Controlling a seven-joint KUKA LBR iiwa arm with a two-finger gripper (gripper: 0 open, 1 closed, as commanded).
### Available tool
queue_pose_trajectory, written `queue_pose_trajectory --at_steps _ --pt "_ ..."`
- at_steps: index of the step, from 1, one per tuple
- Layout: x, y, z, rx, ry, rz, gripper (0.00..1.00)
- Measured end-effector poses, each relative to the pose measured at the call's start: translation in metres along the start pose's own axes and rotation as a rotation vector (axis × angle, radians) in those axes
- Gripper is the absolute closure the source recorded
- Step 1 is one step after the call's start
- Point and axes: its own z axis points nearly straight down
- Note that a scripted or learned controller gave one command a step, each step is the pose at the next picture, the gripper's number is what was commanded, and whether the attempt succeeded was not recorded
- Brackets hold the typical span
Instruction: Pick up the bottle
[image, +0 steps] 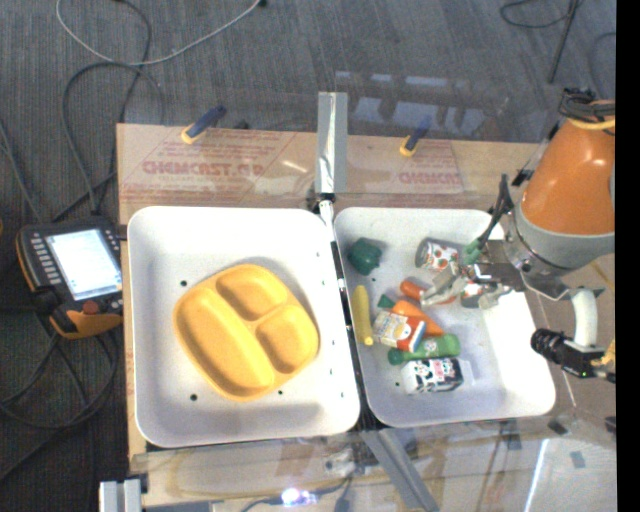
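The pincer (462, 285), whose spread I cannot tell, hangs over the right bin (520, 400), and the green-capped bottle (425, 349) lies just below and left of it, long axis running left to right, beside a small carton (400, 325).

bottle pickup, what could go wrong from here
1. Clutter: the green bottle lies flat, touching the juice carton and the milk carton, so the gripper may close on a neighbour or push the bottle aside.
2. Aim: the gripper sits above the carrot and near the can, apart from the bottle, so closing here would likely catch the wrong thing.
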Motion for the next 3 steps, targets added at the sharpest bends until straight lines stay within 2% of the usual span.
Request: queue_pose_trajectory --at_steps 1,2,3 --pt "-0.002 0.047 0.155 -0.008 0.0 -0.13 0.0" --pt "-0.047 0.02 0.092 -0.002 0.0 -0.203 0.0" --pt "-0.03 -0.021 0.072 -0.001 0.001 -0.362 0.0"
